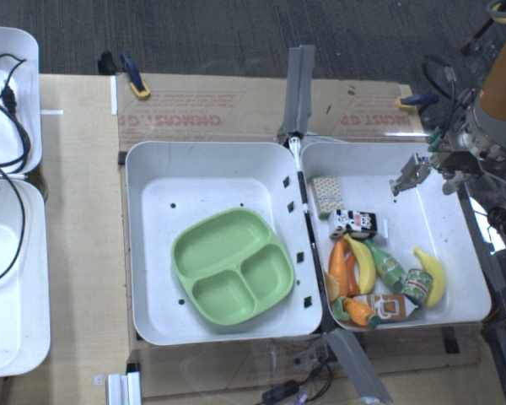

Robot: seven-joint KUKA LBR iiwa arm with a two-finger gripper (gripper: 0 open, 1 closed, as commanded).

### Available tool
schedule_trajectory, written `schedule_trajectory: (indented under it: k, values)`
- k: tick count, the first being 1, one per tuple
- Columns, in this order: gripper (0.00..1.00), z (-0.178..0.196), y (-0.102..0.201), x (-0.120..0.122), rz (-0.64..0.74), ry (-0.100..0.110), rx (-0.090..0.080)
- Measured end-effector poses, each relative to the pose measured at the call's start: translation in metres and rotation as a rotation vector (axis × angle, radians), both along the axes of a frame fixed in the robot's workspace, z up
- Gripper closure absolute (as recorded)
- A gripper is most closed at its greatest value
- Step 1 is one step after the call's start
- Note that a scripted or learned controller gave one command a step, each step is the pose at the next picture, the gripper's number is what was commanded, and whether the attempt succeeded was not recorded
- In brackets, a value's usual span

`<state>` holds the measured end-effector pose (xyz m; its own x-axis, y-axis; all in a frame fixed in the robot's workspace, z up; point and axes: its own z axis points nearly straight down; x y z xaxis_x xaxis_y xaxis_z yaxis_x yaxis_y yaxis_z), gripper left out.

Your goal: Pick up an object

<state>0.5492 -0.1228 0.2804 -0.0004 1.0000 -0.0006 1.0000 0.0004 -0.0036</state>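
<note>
Table (pixel 76 251) carries two white bins side by side. Left bin (pixel 148 226) has a green divided plate (pixel 232 266) lying flat near its centre, prob. as the drop spot. Right bin (pixel 455 226) holds the pickables, crowded toward its front-left corner: orange carrot (pixel 341 270), banana (pixel 362 264), green bottle (pixel 390 268), second banana (pixel 432 275) by a small can (pixel 417 287), a carton (pixel 388 307) at the front edge. Farther back by the divider: a small black-white toy (pixel 353 221) & a speckled sponge (pixel 326 195).

Hand (pixel 411 178) hangs over the right bin's back-right area w/ nothing visibly between its parts; released or clenched, can't tell. Nearest candidates, toy & sponge, lie toward the divider from it, apart; the pile sits toward the front edge.
</note>
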Motion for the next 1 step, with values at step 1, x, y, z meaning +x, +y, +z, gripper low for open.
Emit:
schedule_trajectory:
  k: [1]
  values:
    - [0.00,-0.1423,-0.0109,-0.0252,0.137,0.000,0.002]
